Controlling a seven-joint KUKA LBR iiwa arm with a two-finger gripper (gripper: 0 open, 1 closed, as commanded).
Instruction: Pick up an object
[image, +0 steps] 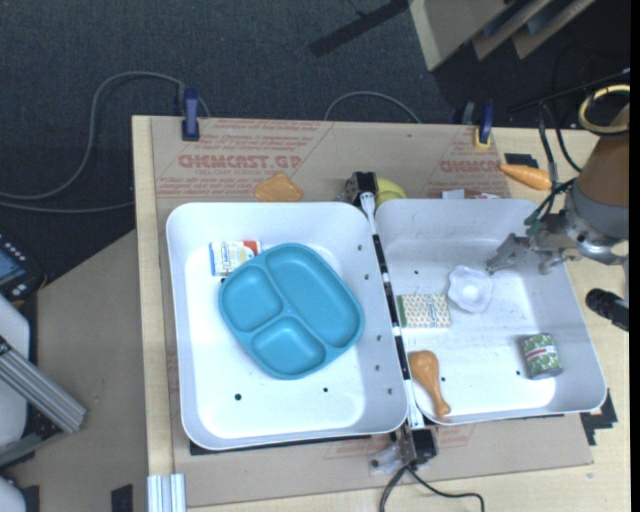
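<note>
In the right bin (480, 215) lie a clear crumpled plastic cup (469, 288), a flat patterned packet (424, 311), a tan toy drumstick (429, 380) by the front left corner, and a small green can (540, 355) at the right. My gripper (518, 254) hangs over the back right part of this bin, just right of and behind the clear cup, with nothing seen in it. The left bin (300, 415) holds a blue divided plate (289, 309) and a small white carton (233, 255) at its back left.
Behind the bins on the bench lie an orange piece (278, 187), a yellow-green object (389, 190) and an orange carrot-like toy (527, 176). The divider rims (384, 290) between the bins run down the middle. Cables trail at the right behind the arm.
</note>
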